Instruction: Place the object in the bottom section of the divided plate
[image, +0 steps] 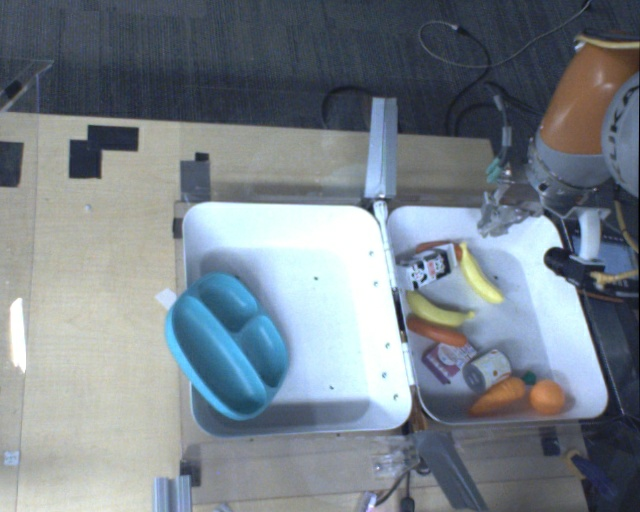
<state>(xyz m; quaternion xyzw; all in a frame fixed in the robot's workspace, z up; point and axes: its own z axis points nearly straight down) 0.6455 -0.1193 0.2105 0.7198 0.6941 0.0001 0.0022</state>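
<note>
Pale wood counter (90, 330) carries two shallow white bins side by side, with black tape marks (100, 148) on its far left part. Beyond the counter lies dark carpet (250, 50) with thin cables (470, 45) looped on it.

Left bin (300, 240): a blue divided plate (228, 343) lies at its near left corner, hanging a little over the left wall, with nothing in its sections. A metal divider bar (381, 150) runs up between the bins at the far side.

Right bin (540, 290), near to far: an orange ball (547, 397) and a carrot (499, 396) at the near edge, touching or almost so; a small grey can (486, 369) just behind the carrot; a purple packet (442, 361) beside the can; an orange-red stick-shaped item (437, 334); a yellow banana (437, 311) just behind it; a second banana (479, 274) further right; a small carton with red and black print (431, 265) at the far left.

Arm: grey with the orange band (590, 85), reaching in from the upper right. Gripper (497, 217) hangs over the far edge of the right bin, well apart from the plate. Nothing is seen between its fingers; how wide they stand is too small to tell.
</note>
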